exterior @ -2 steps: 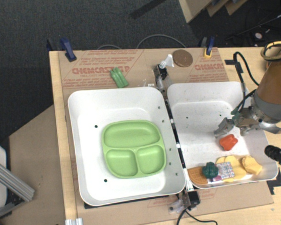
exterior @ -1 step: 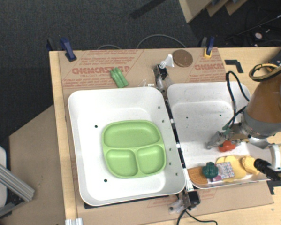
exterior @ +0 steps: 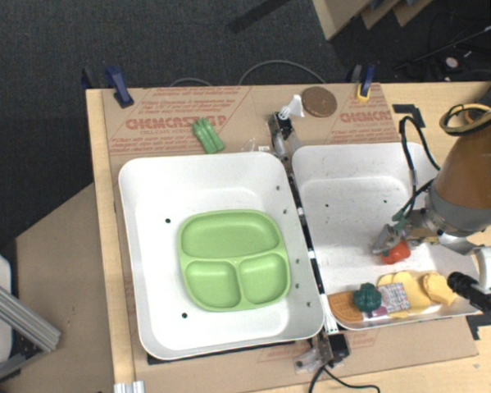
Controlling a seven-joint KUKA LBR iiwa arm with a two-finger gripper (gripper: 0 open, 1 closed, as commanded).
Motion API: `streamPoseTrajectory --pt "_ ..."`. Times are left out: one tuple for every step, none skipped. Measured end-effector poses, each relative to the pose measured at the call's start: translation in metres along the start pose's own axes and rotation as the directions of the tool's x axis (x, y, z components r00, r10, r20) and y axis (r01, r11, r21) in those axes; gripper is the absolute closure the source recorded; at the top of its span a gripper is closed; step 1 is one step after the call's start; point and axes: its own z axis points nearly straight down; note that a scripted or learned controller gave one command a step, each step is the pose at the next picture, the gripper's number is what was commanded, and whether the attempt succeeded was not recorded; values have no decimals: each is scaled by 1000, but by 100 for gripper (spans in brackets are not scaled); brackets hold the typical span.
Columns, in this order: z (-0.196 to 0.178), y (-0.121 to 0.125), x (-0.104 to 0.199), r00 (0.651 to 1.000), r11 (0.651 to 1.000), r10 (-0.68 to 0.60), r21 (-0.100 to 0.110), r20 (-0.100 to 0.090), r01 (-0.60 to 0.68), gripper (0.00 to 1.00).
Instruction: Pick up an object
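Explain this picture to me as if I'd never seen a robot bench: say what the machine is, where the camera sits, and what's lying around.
One camera looks down at a slant on a bench. The grey and orange shape at the right is a robot arm; its pincer is low in the right bin, by a small red thing. I can't tell whether it holds that. At that bin's near edge lie several toys: a dark green one, yellow ones. The left bin holds a green divided plate. A green clip lies on the cardboard behind.

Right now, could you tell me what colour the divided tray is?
Light green, in the camera view: divided tray.
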Motion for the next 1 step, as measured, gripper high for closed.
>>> streamPoseTrajectory --pt "-112 14 103 1000 1000 -14 -10 -4 14 100"
